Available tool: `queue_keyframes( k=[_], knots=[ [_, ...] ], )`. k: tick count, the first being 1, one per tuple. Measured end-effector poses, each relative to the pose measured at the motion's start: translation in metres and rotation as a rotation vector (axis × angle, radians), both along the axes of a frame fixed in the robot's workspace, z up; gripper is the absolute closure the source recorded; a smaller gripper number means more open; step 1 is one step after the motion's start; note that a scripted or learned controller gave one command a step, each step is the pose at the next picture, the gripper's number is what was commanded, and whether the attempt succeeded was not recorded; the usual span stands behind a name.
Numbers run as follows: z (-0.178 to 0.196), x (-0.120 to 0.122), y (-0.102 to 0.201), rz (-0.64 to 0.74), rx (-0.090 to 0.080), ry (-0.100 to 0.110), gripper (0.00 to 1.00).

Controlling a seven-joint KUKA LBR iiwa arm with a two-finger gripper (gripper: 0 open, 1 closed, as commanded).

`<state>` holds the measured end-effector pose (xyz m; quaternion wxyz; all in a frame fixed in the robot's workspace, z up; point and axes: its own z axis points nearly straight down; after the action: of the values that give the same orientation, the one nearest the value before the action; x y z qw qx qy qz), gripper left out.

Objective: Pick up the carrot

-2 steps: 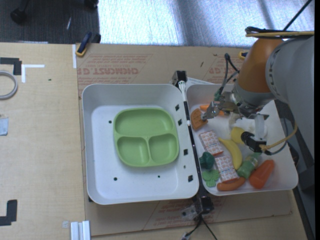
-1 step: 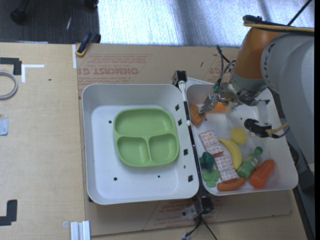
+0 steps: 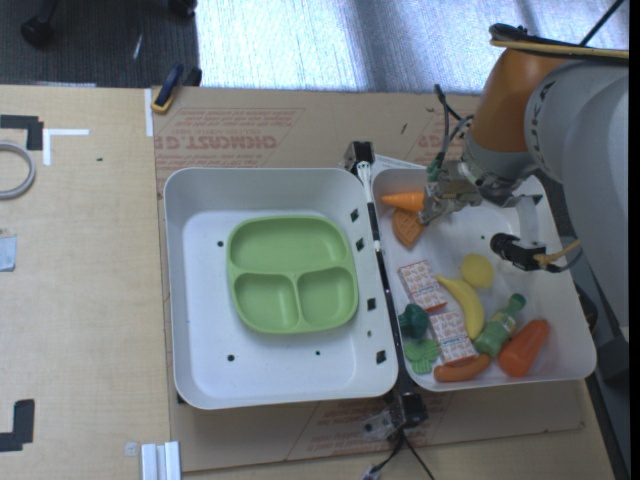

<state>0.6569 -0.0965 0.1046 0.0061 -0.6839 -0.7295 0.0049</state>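
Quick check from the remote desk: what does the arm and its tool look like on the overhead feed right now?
The arm is bulky and rounded, with pale grey shells and a glossy orange band above the wrist. Below that sits a darker grey metal wrist block. Thin black cables loop around it. The tool is small, dark and metallic, reaching into the right bin.

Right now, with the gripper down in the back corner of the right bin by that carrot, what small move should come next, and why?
Probably a short straight lift to test the grasp. The gripper sits low at the thick end of the carrot, which lies at the far end of the right bin over another orange piece. Whether the carrot is truly gripped cannot be told, so raise slowly and check that it comes up.
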Motion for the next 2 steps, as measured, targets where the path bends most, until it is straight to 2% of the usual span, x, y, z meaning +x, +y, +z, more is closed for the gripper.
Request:
queue_keyframes(
  k=[1,2],
  knots=[
    [-0.0124,-0.023,-0.0086,-0.289,-0.003,-0.013,1.0],
    [-0.0121,-0.0228,-0.0097,-0.29,-0.005,-0.016,0.0]
  ],
)
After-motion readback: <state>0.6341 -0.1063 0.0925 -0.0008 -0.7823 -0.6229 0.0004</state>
